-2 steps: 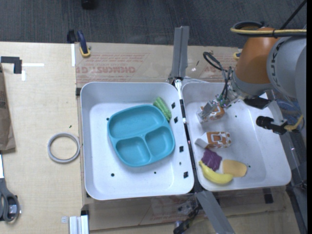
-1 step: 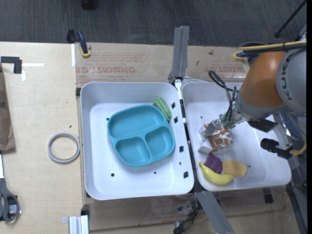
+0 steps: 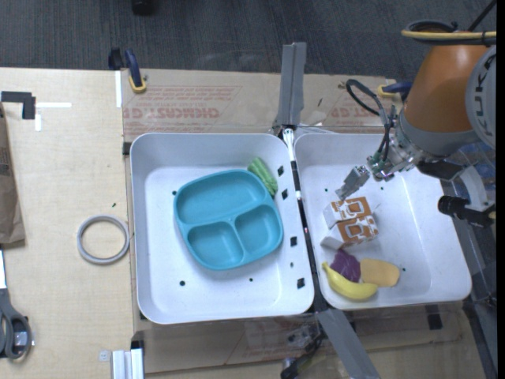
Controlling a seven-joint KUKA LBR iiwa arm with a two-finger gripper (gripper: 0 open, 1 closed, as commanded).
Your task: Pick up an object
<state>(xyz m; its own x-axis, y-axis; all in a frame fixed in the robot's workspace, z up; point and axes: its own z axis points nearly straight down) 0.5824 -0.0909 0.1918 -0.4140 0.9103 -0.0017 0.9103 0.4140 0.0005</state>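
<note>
Two white bins sit side by side on the bench. Over by the bench's left edge lies a grey ring (image 3: 103, 238), outside both. Inside the left bin (image 3: 150, 235) a blue divided plate (image 3: 227, 219) fills the middle, with a green leafy thing (image 3: 264, 176) touching its upper right rim, near the bin's right wall. Behind both bins lies a strip of cardboard (image 3: 189, 103) with red printing that reads backwards; I cannot make out the words. The right bin (image 3: 430, 251) holds a small orange-and-white patterned box (image 3: 353, 219) near its middle and, along the front edge, a banana (image 3: 348, 285), a purple lump (image 3: 346, 264) resting on it, and a tan piece (image 3: 380, 272) just beside that. The gripper (image 3: 353, 181) hangs just above the patterned box, toward the bin's back; whether its fingers are apart, I cannot tell.
</note>
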